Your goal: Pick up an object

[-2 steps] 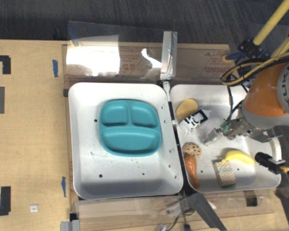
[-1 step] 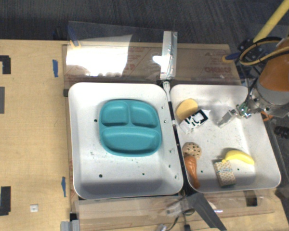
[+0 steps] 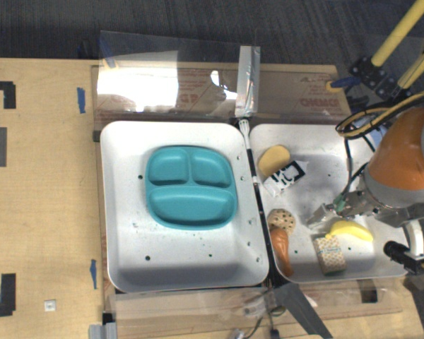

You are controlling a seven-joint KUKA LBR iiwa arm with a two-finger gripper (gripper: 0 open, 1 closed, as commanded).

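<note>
We see the tool (image 3: 333, 209) low in the right white bin (image 3: 318, 147), its metal tip just beside the yellow banana-shaped toy (image 3: 352, 232), and we cannot tell how far it is open or whether it has hold of anything. The banana toy lies touching the tan patterned block (image 3: 330, 253), with the round speckled cookie (image 3: 281, 220) and orange carrot-shaped piece (image 3: 280, 251) near the bin's left wall. We judge the crowding risky: a closing tool could nudge the block or skid off the banana's curved side, leaving nothing gripped.
</note>
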